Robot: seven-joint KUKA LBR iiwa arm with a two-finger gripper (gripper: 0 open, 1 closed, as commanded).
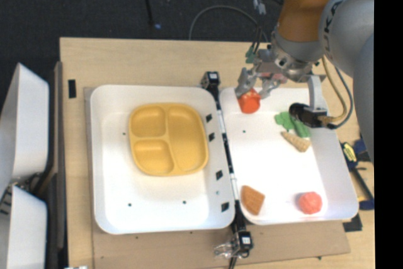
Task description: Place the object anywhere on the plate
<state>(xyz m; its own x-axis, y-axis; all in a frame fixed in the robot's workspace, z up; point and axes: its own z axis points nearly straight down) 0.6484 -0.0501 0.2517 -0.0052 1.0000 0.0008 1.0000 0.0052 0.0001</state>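
**Red piece at the jaws, plate away to the left**

We see the gripper [254, 86] hanging over the upper left corner of the right bin [327, 211], at the upper middle of the frame. A small red-orange object [250, 103] sits directly below the jaws, touching or nearly touching their tips. We judge the jaws to be narrowed around its top, but whether they truly pinch it or merely rest above it we cannot tell from this slanted view; the object may also still be resting on the bin floor.

The yellow plate [169, 138], with its three compartments, lies in the left bin [101, 198], toward the lower left of the gripper. That is the relation the coming move turns on: the red object must travel left and somewhat down the frame, across the divider where the two bins meet. The object is roundish, so its long axis hardly matters.

Other items in the right bin lie well apart from the jaws: a green piece [291, 122] and a tan wedge [296, 141] at mid right, an orange-brown piece [253, 199] and a pink ball [309, 202] near the lower edge.
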